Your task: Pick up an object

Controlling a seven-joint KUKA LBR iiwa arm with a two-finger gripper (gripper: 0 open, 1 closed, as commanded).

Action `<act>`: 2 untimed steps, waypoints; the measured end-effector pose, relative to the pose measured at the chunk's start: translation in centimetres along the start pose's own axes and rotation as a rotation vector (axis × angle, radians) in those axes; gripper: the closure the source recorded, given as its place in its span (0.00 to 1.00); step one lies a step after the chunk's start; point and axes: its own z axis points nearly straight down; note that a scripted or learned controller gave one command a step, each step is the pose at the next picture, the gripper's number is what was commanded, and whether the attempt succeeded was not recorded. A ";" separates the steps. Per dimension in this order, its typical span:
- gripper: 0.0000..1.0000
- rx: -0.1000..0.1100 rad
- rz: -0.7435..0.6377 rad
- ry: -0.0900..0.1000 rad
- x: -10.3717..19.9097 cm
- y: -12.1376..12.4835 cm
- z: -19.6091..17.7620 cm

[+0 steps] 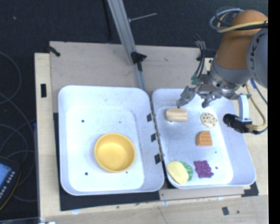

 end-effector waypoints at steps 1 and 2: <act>0.00 0.000 0.001 0.000 0.0 0.0 0.0; 0.00 0.004 -0.001 -0.002 0.5 0.8 5.5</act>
